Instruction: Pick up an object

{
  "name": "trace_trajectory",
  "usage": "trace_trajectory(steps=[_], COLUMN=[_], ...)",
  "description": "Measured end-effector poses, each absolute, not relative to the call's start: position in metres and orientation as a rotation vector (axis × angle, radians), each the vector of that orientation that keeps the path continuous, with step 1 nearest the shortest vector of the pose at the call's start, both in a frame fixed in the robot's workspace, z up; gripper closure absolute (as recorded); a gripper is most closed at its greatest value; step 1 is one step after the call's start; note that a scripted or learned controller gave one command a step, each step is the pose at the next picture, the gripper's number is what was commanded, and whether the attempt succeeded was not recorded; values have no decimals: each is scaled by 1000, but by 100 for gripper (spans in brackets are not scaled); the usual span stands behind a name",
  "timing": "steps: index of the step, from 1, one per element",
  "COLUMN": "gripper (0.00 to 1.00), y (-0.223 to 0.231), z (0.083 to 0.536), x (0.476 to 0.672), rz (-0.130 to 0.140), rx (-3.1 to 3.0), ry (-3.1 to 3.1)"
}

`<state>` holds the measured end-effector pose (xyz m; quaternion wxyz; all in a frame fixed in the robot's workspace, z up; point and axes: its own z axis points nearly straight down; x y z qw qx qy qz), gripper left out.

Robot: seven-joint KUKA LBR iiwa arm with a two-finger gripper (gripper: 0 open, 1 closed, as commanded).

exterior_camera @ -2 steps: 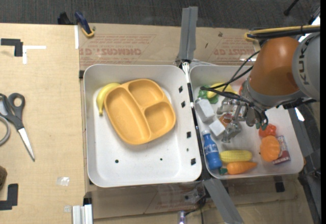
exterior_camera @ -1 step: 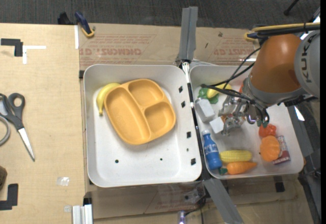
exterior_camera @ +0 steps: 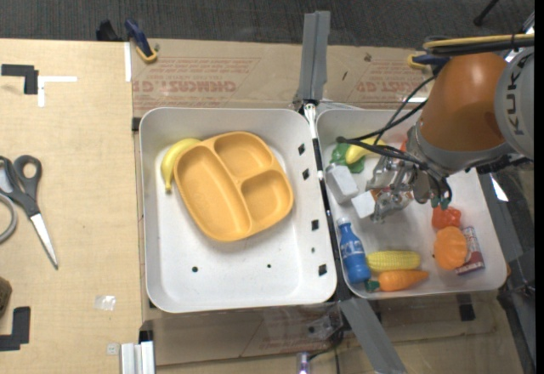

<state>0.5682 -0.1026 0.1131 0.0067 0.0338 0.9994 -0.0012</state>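
My gripper hangs low in the right bin, just right of two white blocks and above a corn cob. The orange wrist band sits over the bin's back right. A blue bottle lies along the bin's left wall, and a carrot lies at the front. An orange fruit, a red piece and a small packet lie to the gripper's right. A green and yellow item sits at the back left.
The left bin holds a yellow divided plate with a banana beside its left edge. Scissors lie on the bench far left. A blue clamp sits on the cardboard behind the bins.
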Motion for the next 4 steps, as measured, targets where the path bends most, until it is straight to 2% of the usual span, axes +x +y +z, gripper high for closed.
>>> trace_trajectory(steps=[1,2,3,4], gripper=[100,100,0,0], y=[-102,-189,-189,-220], z=[122,204,204,94], x=[570,608,608,586], rz=[-5,-2,-2,-1], rx=[103,-436,-436,-383], ry=[3123,3104,3105,3111])
